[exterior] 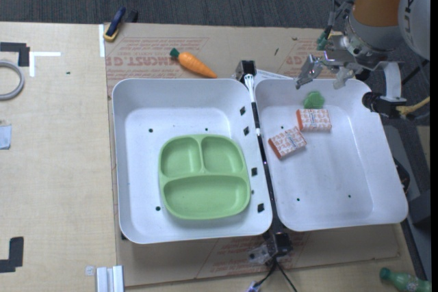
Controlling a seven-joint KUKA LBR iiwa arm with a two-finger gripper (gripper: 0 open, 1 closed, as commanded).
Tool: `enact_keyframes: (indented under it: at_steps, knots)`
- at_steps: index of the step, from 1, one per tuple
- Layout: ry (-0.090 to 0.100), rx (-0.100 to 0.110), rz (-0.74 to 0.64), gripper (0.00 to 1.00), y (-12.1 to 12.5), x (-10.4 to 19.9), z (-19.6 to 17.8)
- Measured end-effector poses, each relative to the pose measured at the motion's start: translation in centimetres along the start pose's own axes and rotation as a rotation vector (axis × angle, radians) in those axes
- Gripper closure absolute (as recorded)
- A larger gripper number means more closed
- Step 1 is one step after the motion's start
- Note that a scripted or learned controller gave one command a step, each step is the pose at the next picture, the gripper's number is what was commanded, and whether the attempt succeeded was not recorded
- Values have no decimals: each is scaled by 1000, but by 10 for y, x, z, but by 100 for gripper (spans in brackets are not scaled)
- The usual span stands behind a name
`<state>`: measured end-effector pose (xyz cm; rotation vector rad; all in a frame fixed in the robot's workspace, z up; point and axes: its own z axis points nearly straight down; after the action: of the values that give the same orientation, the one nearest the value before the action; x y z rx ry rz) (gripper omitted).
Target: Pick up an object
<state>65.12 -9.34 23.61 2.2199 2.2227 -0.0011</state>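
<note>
My gripper [324, 73] hangs over the back edge of the right bin [342, 208], open, with nothing between its spread fingers. Just below it in the bin lies a small green object [314, 99]. Next to that sit two small orange-and-white boxes, one [314, 120] near the green object and one [287, 143] a little lower left. A green divided plate [204, 176] lies in the left bin [137, 147].
A toy carrot [193, 63] lies on the cardboard behind the left bin. A blue-and-yellow marker [115, 23] rests at the back left. A green item [400, 277] lies off the bench at the lower right. Black clips join the bins along the middle.
</note>
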Motion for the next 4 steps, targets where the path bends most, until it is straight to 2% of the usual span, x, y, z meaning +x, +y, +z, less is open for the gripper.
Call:
enact_keyframes:
  at_steps: [1, 2, 3, 4]
  knots:
    - [0, -2, -251, 0, -39, -4, 133]
    - [-1, -4, -249, 100, -38, -5, 123]
    - [-1, -4, -249, 0, -38, -5, 123]
    - [-1, -11, -228, 0, -76, -6, 140]
